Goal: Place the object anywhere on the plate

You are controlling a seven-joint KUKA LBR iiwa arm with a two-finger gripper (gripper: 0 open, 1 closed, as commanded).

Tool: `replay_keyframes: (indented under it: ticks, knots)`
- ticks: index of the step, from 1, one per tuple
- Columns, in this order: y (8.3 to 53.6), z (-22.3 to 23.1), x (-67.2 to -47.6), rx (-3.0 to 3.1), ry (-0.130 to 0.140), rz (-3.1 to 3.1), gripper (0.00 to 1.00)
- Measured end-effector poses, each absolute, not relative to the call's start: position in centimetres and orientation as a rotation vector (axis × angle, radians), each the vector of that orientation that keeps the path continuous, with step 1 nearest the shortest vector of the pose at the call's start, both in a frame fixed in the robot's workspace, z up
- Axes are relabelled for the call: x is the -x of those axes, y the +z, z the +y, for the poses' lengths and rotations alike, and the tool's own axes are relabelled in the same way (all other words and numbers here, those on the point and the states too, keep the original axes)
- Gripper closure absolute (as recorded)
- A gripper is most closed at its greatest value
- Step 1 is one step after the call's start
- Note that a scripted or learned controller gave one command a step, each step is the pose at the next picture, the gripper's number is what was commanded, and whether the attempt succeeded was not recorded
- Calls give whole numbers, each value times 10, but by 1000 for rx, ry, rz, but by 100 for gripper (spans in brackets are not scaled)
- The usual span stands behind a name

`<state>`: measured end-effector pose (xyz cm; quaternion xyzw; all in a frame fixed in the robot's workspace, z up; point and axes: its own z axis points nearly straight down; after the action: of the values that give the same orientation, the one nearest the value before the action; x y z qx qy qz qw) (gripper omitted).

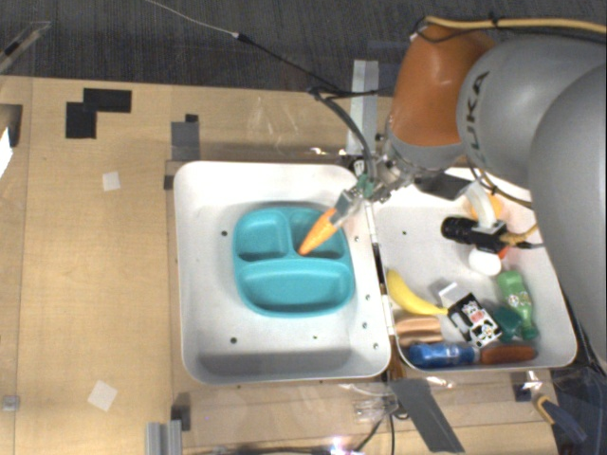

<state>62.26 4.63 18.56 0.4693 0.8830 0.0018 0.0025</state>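
Bulky grey arm (541,112), orange band (427,83) above wrist, dark lettering, black cable.

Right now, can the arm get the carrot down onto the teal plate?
Probably yes. The end effector hangs over the plate's upper right corner, the carrot slanting down from it over a plate compartment. Nothing sits between carrot and plate, and the left bin wall is off to the side.

- Dark letters "KU" run down the grey arm (493,83), beside its orange band; the rest of the word is cut off
- No other readable text
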Motion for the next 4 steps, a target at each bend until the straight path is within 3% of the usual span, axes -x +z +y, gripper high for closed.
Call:
replay_keyframes:
  ticks: [1,2,3,4]
  knots:
    - [185,60,-569,-1307,5,2852,0]
    - [197,60,-572,-1304,12,2847,100]
    - [197,60,-571,-1305,12,2847,0]
    - [208,60,-574,-1300,19,2842,100]
